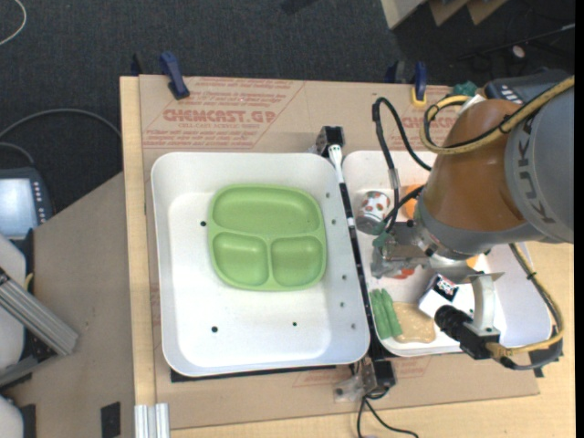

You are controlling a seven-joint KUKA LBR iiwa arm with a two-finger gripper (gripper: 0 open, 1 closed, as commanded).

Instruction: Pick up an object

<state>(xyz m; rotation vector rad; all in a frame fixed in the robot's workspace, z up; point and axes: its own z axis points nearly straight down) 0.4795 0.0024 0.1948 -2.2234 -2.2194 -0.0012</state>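
Two shallow white bins sit side by side on a brown board printed with red lettering, which covers the surface (274,108). The left bin (182,272) holds a green divided plate (267,235) with one wide compartment along its far side and two smaller ones along its near side; it lies flat, roughly in the middle of the bin and a little toward the far edge.

The right bin (525,313) is largely covered by the arm (497,181), which reaches in from the right with its orange band above the wrist. The gripper (394,255) points down into the left part of this bin, close to the shared wall between the two bins; whether it is open or closed cannot be told from here, and nothing can be seen held in it.

Several small objects lie in the right bin. A round white and red item (371,205) sits just beyond the gripper near the far left corner. A green ribbed piece (384,312) lies along the left wall at the near end, beside a tan flat piece (412,328). A small black and white item (442,287) rests just right of the gripper, partly under the arm.

Blue clamps (173,73) hold the board's far edge.
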